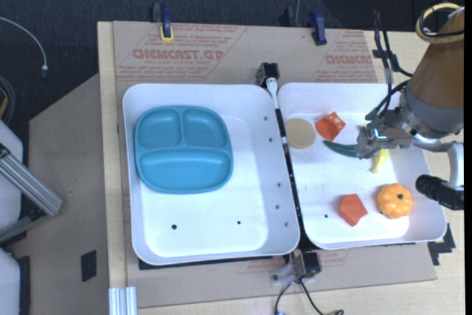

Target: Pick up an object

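Observation:
My gripper point(371, 144) hangs low over the right bin point(324, 229), near its upper right part. Right beneath it lie a dark green curved piece point(341, 148) and a small yellow piece point(379, 161); I cannot tell whether either is between the fingers. A red-orange block point(330, 126) sits just left of the gripper, beside a tan round disc point(299, 133). Nearer the front of the bin rest a red cube point(352, 209) and an orange pumpkin-shaped toy point(394, 201).
The left bin point(199, 232) holds a blue divided plate point(183, 148). A black divider strip point(282, 151) runs between the bins. The arm's orange band point(442, 63) and grey body cover the right bin's far right corner. Blue clamps point(163, 15) sit at the bench's back edge.

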You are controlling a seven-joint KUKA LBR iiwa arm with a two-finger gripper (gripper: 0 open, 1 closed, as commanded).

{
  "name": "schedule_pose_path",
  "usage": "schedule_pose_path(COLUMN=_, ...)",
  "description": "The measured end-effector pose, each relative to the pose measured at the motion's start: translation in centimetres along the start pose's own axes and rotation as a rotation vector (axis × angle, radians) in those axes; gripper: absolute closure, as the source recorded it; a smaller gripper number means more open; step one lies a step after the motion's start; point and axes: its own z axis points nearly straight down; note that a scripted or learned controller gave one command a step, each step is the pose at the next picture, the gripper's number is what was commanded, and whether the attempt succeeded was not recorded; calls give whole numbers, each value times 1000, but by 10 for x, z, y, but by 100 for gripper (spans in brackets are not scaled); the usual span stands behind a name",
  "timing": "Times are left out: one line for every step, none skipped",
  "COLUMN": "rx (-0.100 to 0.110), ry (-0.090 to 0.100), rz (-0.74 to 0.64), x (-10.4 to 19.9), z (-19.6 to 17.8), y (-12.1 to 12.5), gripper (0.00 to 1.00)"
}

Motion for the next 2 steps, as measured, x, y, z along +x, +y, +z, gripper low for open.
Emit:
schedule_pose_path(rx=0, ry=2, rz=-6, x=53, z=-11, y=0, gripper=100)
schedule_pose_path(rx=4, ry=4, rz=-6, x=107, z=-15, y=-14, gripper=100)
